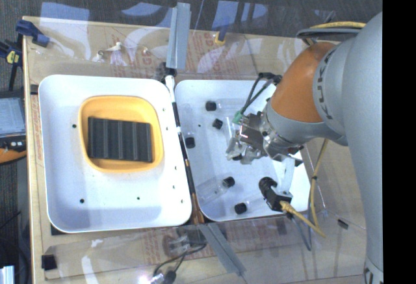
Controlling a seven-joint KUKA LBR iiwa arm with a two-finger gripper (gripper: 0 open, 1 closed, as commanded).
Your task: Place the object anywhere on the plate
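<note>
A yellow plate [97, 109] with a dark ridged middle lies in the left white bin [65, 208]. My gripper [243, 145] hangs low over the middle of the right white bin [208, 214], well to the right of the plate. Several small black pieces are scattered on that bin's floor, among them one [218, 123] just left of the gripper and one [228, 181] below it. A faint clear shape [212, 189] lies by the lower piece; I cannot make out what it is. What sits directly under the gripper is hidden by the wrist.
The grey arm with its orange band [302, 97] covers the right bin's right side. A black cylinder [268, 189] with a yellow cable sticks out below the wrist. A raised divider [179, 140] separates the bins. A metal bar [177, 36] stands behind them.
</note>
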